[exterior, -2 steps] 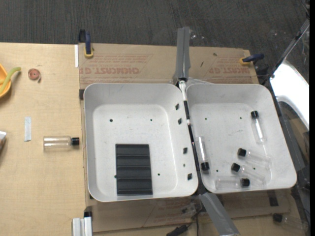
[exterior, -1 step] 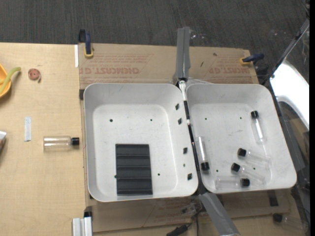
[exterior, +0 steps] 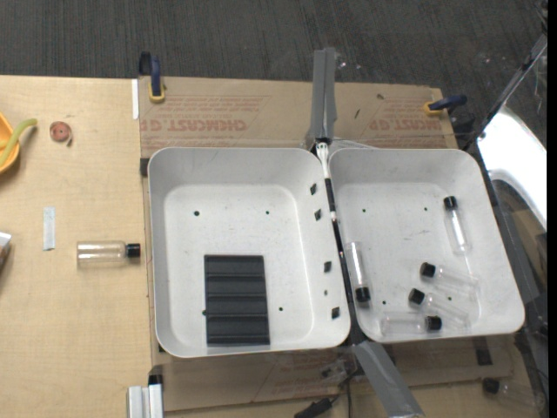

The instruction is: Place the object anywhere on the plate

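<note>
two white bins side by side on the table (exterior: 78, 172). left bin (exterior: 174, 233) holds a black ribbed plate (exterior: 235, 300), flat near its front edge. right bin (exterior: 487, 233) holds clear vials with black caps: one (exterior: 453, 223) lying near the back right, one (exterior: 357, 273) along the left wall, three more (exterior: 435, 299) clustered at the front right. nothing sits on the plate. tool state: cannot tell. another clear vial (exterior: 107, 251) lies on the table left of the bins.
</note>
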Motion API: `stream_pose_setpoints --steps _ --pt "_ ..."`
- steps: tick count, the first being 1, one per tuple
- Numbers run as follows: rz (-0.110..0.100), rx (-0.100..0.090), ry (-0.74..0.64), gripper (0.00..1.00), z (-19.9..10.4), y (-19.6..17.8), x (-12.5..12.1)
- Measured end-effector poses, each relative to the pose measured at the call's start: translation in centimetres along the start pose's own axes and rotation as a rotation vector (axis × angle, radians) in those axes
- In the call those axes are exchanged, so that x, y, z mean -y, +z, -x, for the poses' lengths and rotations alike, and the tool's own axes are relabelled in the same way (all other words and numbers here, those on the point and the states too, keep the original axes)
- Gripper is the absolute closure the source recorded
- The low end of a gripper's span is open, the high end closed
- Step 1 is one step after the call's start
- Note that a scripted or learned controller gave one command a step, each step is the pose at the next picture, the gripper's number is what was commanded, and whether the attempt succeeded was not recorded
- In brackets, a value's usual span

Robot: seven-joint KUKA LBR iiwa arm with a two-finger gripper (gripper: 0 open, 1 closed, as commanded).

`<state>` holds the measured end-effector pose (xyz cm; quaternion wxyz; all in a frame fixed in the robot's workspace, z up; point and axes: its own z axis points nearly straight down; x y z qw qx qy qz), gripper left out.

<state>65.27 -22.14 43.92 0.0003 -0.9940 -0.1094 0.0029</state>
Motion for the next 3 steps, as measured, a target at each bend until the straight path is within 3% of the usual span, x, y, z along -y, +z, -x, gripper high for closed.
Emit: stream_pose_setpoints --steps 3 --pt "-0.002 -0.001 0.018 0.00 -0.01 0.00 -0.06"
